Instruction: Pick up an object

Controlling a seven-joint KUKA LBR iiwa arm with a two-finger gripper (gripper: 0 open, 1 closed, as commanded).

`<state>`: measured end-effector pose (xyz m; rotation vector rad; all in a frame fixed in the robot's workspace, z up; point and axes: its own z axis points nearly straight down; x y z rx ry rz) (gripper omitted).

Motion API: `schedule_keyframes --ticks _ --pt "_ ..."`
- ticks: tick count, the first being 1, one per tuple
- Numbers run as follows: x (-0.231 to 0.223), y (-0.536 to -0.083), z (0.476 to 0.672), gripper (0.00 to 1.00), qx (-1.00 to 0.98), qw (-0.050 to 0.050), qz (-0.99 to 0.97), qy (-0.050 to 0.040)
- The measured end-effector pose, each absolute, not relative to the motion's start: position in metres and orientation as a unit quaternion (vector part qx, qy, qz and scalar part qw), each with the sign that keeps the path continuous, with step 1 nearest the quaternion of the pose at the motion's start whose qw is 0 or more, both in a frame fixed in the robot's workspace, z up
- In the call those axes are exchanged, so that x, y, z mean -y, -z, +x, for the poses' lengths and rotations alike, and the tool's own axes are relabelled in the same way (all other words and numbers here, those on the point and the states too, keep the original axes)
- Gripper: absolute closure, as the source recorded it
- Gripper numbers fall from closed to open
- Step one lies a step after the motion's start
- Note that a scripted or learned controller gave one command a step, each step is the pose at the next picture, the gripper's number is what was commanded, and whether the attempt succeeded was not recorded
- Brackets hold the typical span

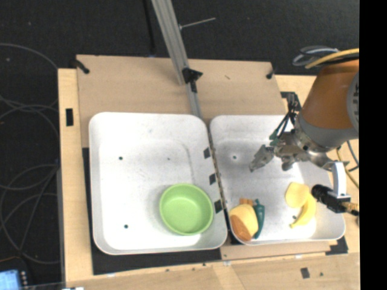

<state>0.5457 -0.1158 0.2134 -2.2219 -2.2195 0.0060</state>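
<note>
On the bench, the gripper (pixel 273 160) hangs with fingers spread over the right bin (pixel 242 135), apart from the banana (pixel 300 204).

We see bare floor across the right bin's (pixel 242 132) rear half. Along its front edge a banana (pixel 300 205) and an orange cup (pixel 243 221) stand in our way; a green bowl (pixel 186 208) blocks the left bin's (pixel 121 138) front right corner.

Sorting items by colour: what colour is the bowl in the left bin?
Light green; the bowl shows clearly in the camera view.
</note>
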Motion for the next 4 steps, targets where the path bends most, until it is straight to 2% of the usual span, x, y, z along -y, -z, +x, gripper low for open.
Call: schedule_keyframes --ticks 2,3,4 --pt "0.109 -0.107 0.546 0.0 0.707 0.001 -0.708 -0.0022" --pt "0.108 -0.12 0.549 1.0 0.705 -0.001 -0.709 0.0017" --pt "0.109 -0.185 0.553 1.0 0.708 -0.003 -0.706 0.0025"
